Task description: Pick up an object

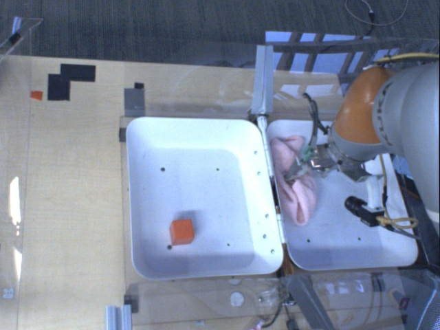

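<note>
A pink cloth lies crumpled along the left side of the right bin, against the wall between the two bins. My gripper is down on the middle of the cloth, reaching in from the right, and its tip sinks into the folds. An orange block sits alone in the front part of the left bin, far from the gripper.
The arm's grey body and orange band cover the back right of the right bin. A black part with a yellow cable hangs over the right bin's floor. A metal post stands behind the divider between the bins.
</note>
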Available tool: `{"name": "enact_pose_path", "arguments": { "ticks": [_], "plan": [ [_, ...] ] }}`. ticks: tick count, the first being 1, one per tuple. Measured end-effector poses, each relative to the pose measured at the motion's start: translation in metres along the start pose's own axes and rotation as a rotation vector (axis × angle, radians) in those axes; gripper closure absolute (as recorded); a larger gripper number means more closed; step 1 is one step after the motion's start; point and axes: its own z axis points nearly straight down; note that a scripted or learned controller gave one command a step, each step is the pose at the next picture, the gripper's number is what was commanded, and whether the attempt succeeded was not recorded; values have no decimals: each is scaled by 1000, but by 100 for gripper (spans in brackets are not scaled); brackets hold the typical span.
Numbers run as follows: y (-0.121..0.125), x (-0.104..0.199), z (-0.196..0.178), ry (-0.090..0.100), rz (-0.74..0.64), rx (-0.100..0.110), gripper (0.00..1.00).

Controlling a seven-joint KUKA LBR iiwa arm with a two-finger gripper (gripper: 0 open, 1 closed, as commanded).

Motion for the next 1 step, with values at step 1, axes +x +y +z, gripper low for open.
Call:
{"name": "enact_pose_path", "arguments": {
  "ticks": [1],
  "plan": [
    [71,-16,2,2,-65,10,0]
  ]
}}
